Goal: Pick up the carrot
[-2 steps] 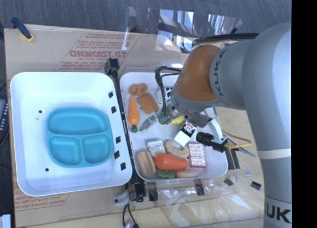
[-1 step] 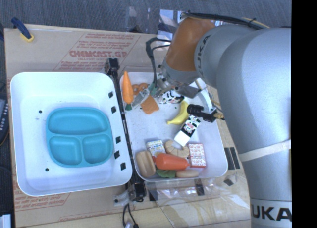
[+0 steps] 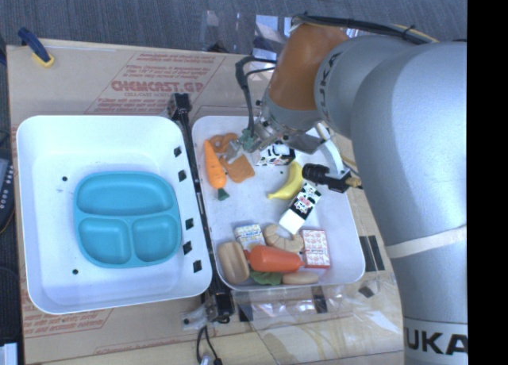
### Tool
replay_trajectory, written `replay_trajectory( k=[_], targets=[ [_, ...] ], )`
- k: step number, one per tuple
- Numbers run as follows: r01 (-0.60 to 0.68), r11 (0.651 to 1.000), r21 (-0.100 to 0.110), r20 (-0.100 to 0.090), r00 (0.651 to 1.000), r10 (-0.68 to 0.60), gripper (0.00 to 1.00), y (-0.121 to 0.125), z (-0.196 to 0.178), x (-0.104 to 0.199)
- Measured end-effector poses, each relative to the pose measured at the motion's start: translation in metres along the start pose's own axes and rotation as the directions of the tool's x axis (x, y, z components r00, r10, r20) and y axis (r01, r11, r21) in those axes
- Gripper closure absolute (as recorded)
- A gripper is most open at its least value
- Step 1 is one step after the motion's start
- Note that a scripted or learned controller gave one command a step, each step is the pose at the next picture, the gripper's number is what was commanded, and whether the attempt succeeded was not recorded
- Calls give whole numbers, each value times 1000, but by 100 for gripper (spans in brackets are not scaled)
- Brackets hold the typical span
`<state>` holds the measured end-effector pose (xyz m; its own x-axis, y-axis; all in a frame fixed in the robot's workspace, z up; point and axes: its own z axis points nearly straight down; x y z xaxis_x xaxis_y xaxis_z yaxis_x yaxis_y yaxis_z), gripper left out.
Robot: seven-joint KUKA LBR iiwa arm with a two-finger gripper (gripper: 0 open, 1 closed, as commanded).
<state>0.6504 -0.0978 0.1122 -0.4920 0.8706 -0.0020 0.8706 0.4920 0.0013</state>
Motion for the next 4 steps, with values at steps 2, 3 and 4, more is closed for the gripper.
replay_trajectory(
  k=[2, 3, 4],
  targets=[
    [-271, 963, -5, -2, 963, 271, 100, 84, -168, 133],
    [-466, 885, 4, -1, 885, 466, 100, 120, -151, 201],
    [-778, 628, 9, 4, 628, 778, 100, 71, -141, 203]
  ],
)
